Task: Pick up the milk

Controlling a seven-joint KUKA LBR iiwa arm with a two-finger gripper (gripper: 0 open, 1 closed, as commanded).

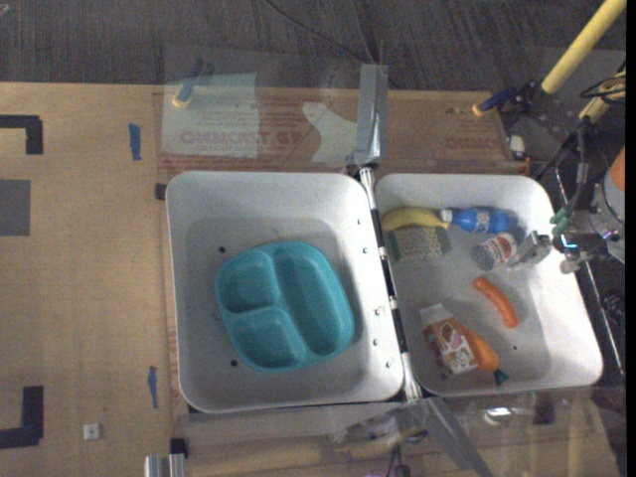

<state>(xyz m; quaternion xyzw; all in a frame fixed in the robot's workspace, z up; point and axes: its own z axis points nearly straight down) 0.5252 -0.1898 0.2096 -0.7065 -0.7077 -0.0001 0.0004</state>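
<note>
The gripper (545,246) stands at the far right part of the right bin (581,361), just beside a small can (491,252). Whether it is spread or closed I cannot tell, because it is small and blurred here; nothing is seen held in it. The milk (449,344) is a small carton with a brown and red print. It seems to lie flat on the bin floor near the front edge, well apart from the gripper. An orange object with a green tip (483,352) lies against its right side, and an orange sausage-shaped piece (495,301) lies a little behind it. I judge the carton to be light and rather stiff, with smooth, somewhat slippery faces, and it may dent if pressed hard. The best hold is probably across its narrow width, near the middle of its length. On the right side the orange object leaves little room for the gripper, so it could be pushed or caught together with the carton. In the left bin (189,266) rests a teal divided plate (286,304).
</note>
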